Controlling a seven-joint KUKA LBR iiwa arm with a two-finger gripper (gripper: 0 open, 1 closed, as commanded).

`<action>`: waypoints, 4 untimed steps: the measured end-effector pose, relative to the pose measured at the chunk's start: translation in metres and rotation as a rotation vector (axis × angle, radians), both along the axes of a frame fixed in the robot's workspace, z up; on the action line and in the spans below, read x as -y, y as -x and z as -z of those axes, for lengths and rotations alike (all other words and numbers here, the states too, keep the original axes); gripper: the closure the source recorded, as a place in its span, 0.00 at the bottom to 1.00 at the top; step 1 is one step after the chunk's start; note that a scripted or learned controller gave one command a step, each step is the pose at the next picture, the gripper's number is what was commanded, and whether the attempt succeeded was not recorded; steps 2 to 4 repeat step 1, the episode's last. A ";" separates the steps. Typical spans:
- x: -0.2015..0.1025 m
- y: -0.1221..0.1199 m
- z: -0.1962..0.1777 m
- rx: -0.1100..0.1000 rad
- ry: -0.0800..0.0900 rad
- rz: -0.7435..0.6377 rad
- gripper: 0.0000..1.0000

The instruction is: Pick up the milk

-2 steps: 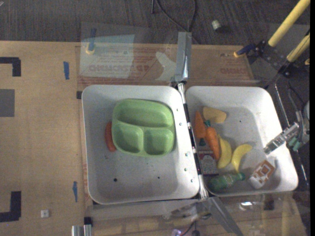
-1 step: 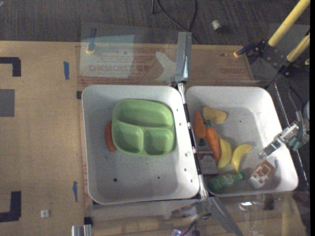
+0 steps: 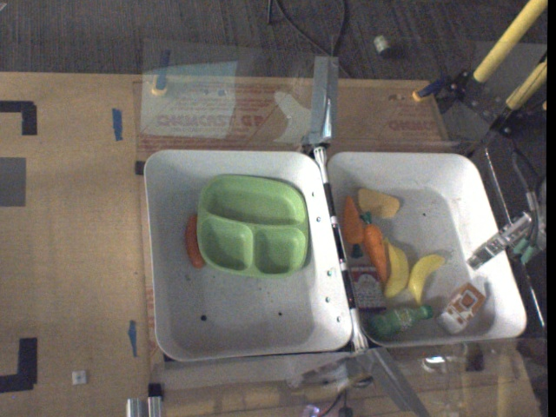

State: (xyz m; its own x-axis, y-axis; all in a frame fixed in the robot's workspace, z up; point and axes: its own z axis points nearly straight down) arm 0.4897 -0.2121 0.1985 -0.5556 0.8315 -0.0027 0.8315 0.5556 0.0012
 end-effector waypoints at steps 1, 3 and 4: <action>0.000 0.000 0.000 0.000 0.000 0.000 0.00; 0.000 0.000 0.000 0.000 0.000 0.000 0.00; 0.000 0.000 0.000 0.000 0.000 0.000 0.00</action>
